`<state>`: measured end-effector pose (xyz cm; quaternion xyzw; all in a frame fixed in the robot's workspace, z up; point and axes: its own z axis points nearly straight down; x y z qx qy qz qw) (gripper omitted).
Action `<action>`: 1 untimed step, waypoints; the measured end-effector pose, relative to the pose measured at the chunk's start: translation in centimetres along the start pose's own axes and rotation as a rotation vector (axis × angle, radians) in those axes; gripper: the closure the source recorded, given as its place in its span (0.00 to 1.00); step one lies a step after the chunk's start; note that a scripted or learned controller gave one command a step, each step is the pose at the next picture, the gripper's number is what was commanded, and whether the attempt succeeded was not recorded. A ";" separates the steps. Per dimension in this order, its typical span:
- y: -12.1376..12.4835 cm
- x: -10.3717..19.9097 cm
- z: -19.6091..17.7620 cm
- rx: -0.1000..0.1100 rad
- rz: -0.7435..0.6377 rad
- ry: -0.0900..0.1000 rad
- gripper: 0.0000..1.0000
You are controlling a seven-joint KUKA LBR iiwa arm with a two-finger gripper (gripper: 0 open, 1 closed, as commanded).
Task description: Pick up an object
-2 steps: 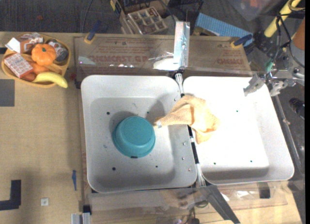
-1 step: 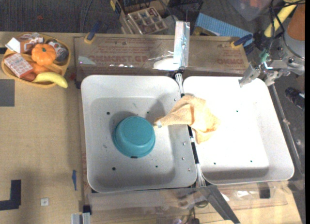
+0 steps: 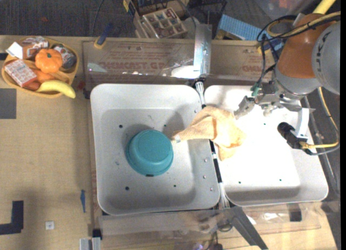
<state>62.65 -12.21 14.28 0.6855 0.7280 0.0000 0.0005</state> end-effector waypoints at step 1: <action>-4.4 -1.2 -4.2 0.003 0.208 0.001 0.00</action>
